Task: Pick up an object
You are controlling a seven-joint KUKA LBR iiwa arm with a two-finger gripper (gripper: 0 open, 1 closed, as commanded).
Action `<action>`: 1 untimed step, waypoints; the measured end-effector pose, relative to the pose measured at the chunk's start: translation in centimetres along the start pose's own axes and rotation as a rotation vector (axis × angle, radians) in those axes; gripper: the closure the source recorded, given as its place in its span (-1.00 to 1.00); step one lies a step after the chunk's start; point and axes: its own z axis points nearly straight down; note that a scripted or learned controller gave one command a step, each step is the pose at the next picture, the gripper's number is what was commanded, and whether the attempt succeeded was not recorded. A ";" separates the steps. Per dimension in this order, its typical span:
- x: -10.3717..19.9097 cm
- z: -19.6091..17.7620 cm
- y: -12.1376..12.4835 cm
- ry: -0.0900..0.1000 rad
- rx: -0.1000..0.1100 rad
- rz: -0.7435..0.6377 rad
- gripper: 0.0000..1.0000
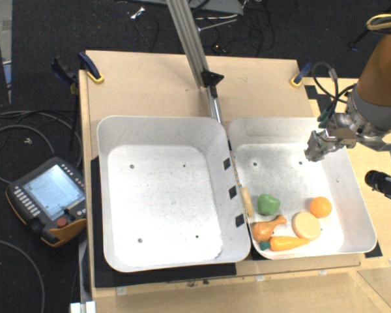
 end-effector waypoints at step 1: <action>6.1 -0.1 -0.6 0.005 0.008 -0.006 1.00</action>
